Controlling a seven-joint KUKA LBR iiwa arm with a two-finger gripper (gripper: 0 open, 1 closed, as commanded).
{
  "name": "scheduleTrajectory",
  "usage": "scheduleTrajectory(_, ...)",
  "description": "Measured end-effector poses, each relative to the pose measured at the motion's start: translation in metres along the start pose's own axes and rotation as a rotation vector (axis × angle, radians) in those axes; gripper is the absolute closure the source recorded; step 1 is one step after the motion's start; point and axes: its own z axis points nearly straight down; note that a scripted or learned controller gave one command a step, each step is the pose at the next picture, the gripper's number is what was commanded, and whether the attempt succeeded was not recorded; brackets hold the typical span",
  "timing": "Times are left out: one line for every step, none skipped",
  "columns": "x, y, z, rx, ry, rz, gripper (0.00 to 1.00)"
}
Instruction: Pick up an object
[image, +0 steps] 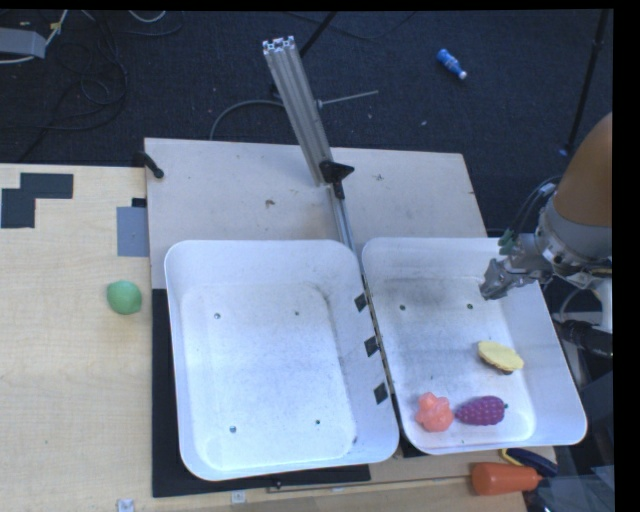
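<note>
While the arm (585, 190) reaches in from the right edge of the camera view, its gripper (497, 282) is positioned over the upper right area of the right bin (430, 275), above the bin floor and well apart from the objects in that bin. The gripper appears as a small grey assembly, and its jaw state cannot be determined at this resolution; nothing is visible between its tips. Three candidate objects lie in the lower right portion of the right bin: a yellow object (499, 356) nearest the gripper, a purple grape-like object (481, 410) below it, and a pink-orange object (434, 412) just beside the purple one, on its left. The pink-orange and purple objects sit close together near the front wall of the bin. The left bin (200, 270) adjoins the right bin along a shared centre edge carrying black clips (371, 346). A green ball (124, 297) rests on the wooden bench surface (60, 380) to the left of the left bin. An orange object (505, 478) lies outside the bins, below the front edge of the right bin
</note>
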Motion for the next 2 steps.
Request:
scheduleTrajectory(-0.001, 0.0, -0.016, 0.003, 0.001, 0.0, 1.0)
scheduleTrajectory(0.049, 0.001, -0.024, 0.004, 0.002, -0.004, 1.0)
